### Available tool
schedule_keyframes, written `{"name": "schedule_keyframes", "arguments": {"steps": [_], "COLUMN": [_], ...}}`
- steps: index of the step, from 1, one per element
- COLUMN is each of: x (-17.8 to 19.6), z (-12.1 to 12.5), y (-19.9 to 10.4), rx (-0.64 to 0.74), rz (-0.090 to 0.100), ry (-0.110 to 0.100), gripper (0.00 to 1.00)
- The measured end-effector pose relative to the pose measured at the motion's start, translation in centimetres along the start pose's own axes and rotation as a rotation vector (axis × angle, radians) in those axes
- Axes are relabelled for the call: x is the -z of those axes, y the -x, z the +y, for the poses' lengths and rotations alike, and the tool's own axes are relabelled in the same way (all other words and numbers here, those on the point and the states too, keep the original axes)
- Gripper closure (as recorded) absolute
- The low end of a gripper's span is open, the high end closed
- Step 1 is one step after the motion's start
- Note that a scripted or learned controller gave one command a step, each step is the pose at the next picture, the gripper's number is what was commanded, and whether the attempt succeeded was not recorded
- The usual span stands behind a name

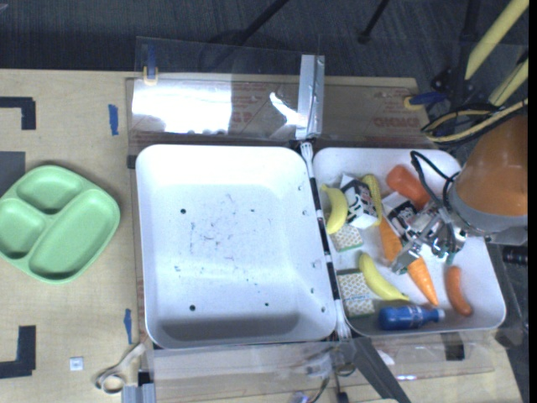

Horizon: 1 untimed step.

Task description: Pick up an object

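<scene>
Sitting on a wooden bench (67,99), two white bins (151,175); jaws' state unclear.

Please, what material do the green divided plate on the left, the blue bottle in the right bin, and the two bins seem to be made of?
Green divided plate: probably moulded plastic, matte, judging by its even colour and soft rounded edges. Blue bottle: likely plastic, slightly glossy, with a pale cap; too small to be sure. Left bin and right bin: apparently white plastic, smooth, with scuff marks on the left one's floor.
</scene>
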<state>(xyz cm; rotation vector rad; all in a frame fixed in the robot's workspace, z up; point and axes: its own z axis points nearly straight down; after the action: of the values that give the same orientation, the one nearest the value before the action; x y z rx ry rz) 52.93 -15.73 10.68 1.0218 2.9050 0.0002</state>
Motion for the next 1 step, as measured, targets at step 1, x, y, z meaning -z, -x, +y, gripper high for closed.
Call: {"name": "schedule_keyframes", "arguments": {"steps": [1], "x": [-0.05], "z": [1.09], "y": [0.76], "rx": [0.304], "rz": [0.008], "ry": [-0.003], "gripper": [0.00]}}
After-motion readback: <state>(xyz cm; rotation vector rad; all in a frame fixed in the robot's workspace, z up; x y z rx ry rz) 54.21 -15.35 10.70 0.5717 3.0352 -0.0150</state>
